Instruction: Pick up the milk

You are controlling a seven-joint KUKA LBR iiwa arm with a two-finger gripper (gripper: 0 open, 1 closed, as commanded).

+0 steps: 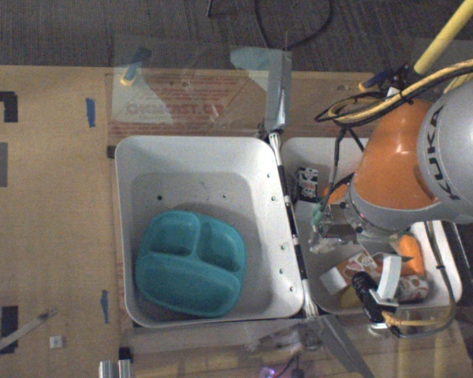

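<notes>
A small black-and-white milk carton stands upright at the far left corner of the right bin, close to the wall between the bins. My gripper hangs low over the middle of that bin, a short way in front of the carton and to its right, apart from it. The orange wrist band and grey arm cover much of the bin behind the gripper. Nothing shows between the gripper and the carton.
The left bin holds a teal divided plate. In the right bin's near part lie an orange carrot-like piece, a colourful packet, a small white block and a yellowish item. A clear plastic sheet lies behind the bins.
</notes>
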